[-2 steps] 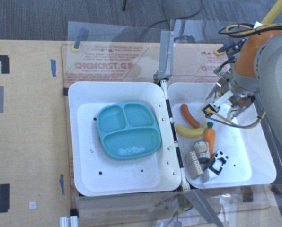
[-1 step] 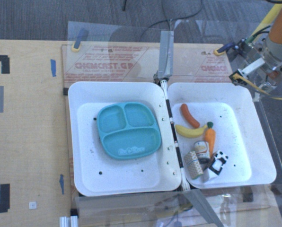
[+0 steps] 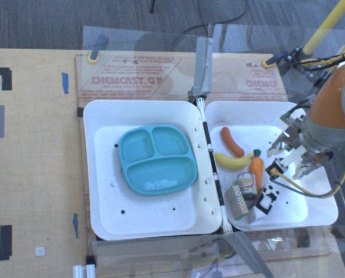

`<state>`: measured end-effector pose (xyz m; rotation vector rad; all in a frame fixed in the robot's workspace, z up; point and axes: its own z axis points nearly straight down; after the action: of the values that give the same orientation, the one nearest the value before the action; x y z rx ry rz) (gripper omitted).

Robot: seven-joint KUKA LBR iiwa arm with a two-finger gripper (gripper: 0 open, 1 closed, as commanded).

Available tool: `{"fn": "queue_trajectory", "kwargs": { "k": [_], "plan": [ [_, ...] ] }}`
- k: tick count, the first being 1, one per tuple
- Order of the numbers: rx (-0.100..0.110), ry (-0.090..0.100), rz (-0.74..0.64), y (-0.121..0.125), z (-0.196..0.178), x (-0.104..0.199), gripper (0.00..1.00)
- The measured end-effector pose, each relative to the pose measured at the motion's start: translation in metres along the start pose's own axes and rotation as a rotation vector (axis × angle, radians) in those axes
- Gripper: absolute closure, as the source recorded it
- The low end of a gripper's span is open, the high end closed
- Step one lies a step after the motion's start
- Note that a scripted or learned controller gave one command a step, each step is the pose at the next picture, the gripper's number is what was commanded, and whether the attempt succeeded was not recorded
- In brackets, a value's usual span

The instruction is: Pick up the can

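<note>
The can (image 3: 246, 183) is small, with a silver top and a tan label, and sits in the right bin (image 3: 317, 210) near its front left corner. It lies between a carrot (image 3: 257, 168) and a grey meshed cylinder (image 3: 237, 202). My gripper (image 3: 290, 156) hangs over the middle of the right bin, to the right of the can and a little behind it, apart from it. Nothing shows in its grasp.
A red sausage (image 3: 232, 141) and a banana (image 3: 232, 160) lie behind the can. A black-and-white angular piece (image 3: 267, 200) lies just right of it. The left bin (image 3: 100, 155) holds a teal divided plate (image 3: 157, 158). A ridge divides the two bins.
</note>
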<state>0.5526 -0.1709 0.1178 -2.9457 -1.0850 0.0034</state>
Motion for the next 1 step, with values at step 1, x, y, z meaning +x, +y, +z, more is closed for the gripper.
{"fn": "queue_trajectory", "kwargs": {
  "k": [1],
  "plan": [
    [-0.002,0.001,-0.022,0.0803,0.0314,0.0653,0.00]
  ]
}}
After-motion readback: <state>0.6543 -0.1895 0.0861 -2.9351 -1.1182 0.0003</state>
